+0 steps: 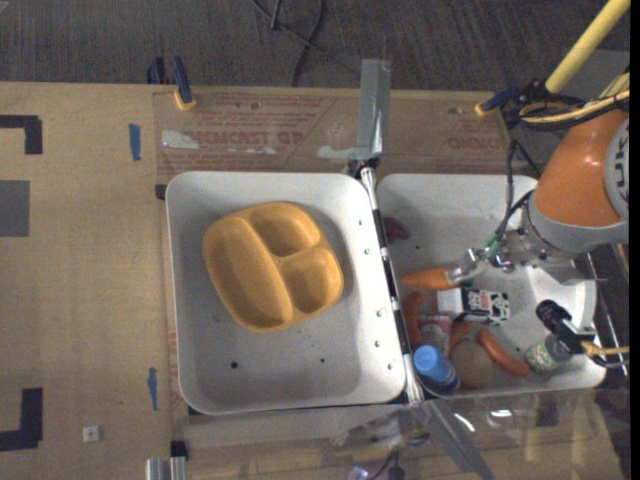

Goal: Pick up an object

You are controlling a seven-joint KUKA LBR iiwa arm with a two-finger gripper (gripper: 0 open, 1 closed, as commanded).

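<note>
Overhead slanted view of the bench with two shallow white bins side by side. The left bin [200,368] holds a single yellow sectioned dish [272,265], lying flat near its centre and well apart from the arm. The right bin [440,203] carries the clutter: an orange carrot-like piece [430,279] lying roughly left to right, a small black-and-white printed box [487,306] just below it, a blue-capped bottle [433,366] at the near left corner, a red sausage-shaped item [503,353] slanting down to the right, and a brownish lump [478,370] between bottle and sausage. The arm [585,183], grey with an orange band, reaches in from the right, and its gripper [485,260] hangs over the middle of the right bin — whether its fingers stand apart or together cannot be told, as the wrist hardware hides them. The decisive relation: the nearest candidates, the carrot-like piece and the printed box, lie just left of and below the gripper, the carrot's right end almost under it and its long axis running across the bin. A grasp there would probably call for closing across that axis, not along it.
</note>
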